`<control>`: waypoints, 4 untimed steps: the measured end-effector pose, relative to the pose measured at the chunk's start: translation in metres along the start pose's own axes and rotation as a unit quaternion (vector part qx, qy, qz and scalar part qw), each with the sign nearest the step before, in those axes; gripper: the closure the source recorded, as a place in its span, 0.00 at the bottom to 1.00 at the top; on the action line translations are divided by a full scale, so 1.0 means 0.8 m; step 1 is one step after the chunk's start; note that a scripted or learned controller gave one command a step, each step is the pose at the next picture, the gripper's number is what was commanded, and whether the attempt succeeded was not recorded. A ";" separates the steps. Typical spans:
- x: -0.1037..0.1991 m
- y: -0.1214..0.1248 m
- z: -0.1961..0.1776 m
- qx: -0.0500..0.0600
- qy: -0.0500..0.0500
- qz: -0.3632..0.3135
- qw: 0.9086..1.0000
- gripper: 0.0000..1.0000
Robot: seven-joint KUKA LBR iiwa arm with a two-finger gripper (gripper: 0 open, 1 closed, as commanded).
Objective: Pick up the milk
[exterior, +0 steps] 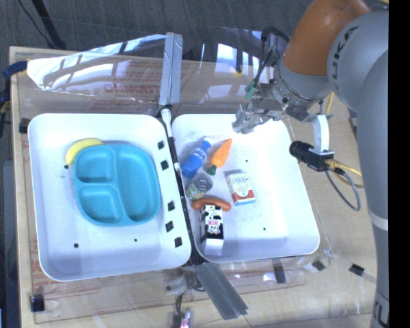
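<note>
From the overhead camera view, the gripper [248, 120] hangs over the far edge of the right bin [287, 231], up near its far wall, and nothing sits between its fingers; whether they are spread or pressed together I cannot tell at this size. The milk [212, 223], a small carton with black-and-white cow patches, lies at the near left of that same bin, close against the divider wall, well apart from the gripper. The likely trouble is crowding. A sausage [211, 202] lies just at the carton's far end, apparently touching it, with a small round tin [202, 184] just beyond, so a descent aimed slightly too far would land on the sausage rather than the milk. The bin wall on the carton's left leaves little room for a finger on that side, and a finger could strike the rim or push the carton away. On the way across, the arm passes over a blue bottle [195, 158], a carrot [221, 153] and a small red-and-white box [240, 186], any of which could be taken by mistake. The left bin [48, 238] holds a blue divided tray [116, 183] and a banana [82, 147], clear of the job.
</note>
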State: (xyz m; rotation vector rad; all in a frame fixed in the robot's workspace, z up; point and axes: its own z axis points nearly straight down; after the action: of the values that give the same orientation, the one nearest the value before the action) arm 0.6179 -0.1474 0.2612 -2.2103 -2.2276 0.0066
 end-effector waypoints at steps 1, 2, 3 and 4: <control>0.026 -0.028 0.176 0.001 0.001 0.122 0.993 0.00; 0.007 -0.090 0.139 -0.001 0.001 0.091 0.996 0.00; 0.031 -0.133 0.177 -0.004 0.000 0.052 0.999 0.00; 0.058 -0.161 0.210 -0.006 0.001 0.119 0.993 0.00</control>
State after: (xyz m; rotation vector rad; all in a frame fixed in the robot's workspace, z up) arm 0.4880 -0.1025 0.0935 -2.4652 -1.9539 -0.0072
